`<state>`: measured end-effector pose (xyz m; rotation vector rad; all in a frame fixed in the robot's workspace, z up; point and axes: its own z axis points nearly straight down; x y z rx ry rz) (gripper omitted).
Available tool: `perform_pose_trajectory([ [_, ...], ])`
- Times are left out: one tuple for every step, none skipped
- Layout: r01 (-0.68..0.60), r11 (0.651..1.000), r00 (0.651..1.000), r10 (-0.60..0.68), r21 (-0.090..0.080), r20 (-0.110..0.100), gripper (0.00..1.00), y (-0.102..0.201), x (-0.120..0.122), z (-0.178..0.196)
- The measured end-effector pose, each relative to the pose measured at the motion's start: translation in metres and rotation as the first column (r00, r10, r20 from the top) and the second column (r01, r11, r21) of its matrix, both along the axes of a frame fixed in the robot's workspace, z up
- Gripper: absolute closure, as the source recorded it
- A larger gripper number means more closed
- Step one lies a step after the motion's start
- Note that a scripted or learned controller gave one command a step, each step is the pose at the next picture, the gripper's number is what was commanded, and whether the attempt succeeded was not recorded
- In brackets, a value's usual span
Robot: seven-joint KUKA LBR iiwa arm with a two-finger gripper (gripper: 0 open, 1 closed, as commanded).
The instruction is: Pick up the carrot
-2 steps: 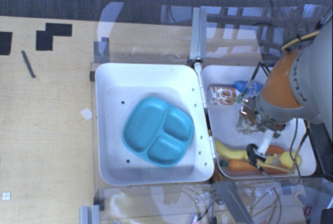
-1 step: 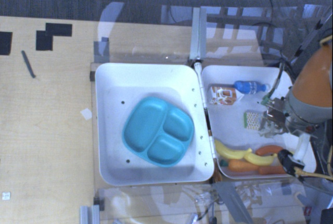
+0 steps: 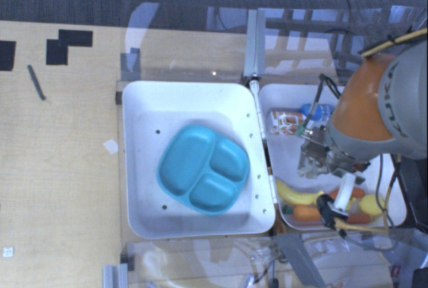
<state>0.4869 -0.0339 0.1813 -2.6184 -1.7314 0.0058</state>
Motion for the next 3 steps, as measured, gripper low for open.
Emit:
perform_pose_trajectory([
  [-0.005, 1.0, 1.0, 0.005, -0.002, 0.004, 1.0, 0.03, 0.001, 0.165],
  [-0.032, 0.999, 0.999, 0.032, -0.001, 0.001, 1.0, -0.038, 0.001, 0.156],
  [0.007, 1.0, 1.0, -0.007, -0.002, 0.002, 1.0, -0.108, 0.001, 0.206],
])
